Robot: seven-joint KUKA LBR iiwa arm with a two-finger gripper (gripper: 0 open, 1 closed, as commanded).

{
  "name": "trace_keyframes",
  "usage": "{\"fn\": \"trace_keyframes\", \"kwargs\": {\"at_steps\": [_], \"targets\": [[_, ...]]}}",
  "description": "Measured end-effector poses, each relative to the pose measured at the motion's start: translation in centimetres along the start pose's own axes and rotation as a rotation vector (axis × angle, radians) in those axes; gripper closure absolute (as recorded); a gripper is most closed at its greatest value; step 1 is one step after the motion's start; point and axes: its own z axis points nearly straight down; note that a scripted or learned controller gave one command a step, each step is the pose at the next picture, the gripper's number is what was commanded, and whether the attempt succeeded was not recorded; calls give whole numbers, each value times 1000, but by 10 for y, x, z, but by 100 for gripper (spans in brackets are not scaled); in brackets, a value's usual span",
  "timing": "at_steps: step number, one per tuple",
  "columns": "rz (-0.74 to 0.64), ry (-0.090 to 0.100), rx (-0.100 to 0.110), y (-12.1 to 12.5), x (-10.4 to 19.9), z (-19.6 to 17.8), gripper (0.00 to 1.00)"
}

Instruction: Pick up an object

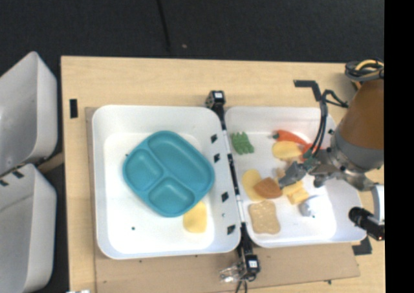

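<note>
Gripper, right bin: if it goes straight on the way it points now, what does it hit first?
Most likely the brown round piece, just ahead of the gripper toward the left; the yellow oval piece lies beyond. Height above them is unclear from this slanted view.

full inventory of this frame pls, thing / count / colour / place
bench: 1, light wood, under both bins
bins: 2, white, side by side
divided plate: 1, teal, left bin
yellow piece: 1, left bin, near edge of plate
green piece: 1, right bin, far left
red-orange piece: 1, right bin, far side
yellow pieces: 3, right bin, middle
brown piece: 1, right bin, centre
toast slice: 1, tan, right bin, near side
small grey piece: 1, right bin
arm: 1, grey with orange band, right
gripper: 1, dark, over right bin's middle
</note>
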Motion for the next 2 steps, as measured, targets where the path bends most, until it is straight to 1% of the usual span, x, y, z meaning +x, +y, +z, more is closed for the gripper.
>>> {"fn": "trace_keyframes", "kwargs": {"at_steps": [1,2], "targets": [[-10,4,-1,49,91,5,0],[-1,1,-2,48,86,-5,100]]}}
